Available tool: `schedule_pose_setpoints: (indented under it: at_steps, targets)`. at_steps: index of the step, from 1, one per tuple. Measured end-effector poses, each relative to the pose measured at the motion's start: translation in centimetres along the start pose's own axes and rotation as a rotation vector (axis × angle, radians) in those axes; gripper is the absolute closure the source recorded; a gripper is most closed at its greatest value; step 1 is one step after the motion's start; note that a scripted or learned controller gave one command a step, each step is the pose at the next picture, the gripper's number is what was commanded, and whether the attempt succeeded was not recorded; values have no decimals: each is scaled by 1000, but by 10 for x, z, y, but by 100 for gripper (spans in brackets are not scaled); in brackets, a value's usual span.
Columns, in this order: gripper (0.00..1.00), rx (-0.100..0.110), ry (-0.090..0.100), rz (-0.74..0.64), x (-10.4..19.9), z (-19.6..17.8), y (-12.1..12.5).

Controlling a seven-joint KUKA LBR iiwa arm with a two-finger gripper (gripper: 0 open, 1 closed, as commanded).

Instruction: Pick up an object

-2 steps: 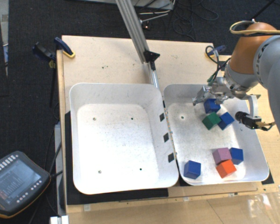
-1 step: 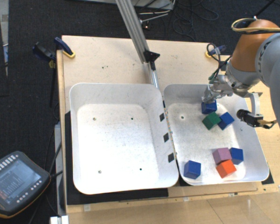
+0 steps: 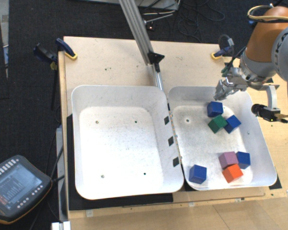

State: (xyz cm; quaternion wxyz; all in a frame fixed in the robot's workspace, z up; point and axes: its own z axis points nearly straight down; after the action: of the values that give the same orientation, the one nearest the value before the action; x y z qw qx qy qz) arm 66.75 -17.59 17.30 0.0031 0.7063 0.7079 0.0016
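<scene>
Blocks lay loose in the right bin (image 3: 259, 143); the nearest, a blue block (image 3: 214, 109), sat just below the gripper (image 3: 221, 93). Jaw opening could not be told.

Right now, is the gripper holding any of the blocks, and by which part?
Nothing is held. The gripper hangs above the right bin's far edge, just beyond the nearest blue block, with nothing between its fingers.
</scene>
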Motion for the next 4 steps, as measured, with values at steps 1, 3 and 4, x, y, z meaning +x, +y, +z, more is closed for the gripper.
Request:
schedule_pose_setpoints:
  at_steps: [1, 3, 4]
  targets:
    - [100, -3, -1, -1, 2, -60, 11]
    - [100, 6, 3, -5, 46, -103, 4]
    - [100, 7, 4, -6, 103, -104, -6]
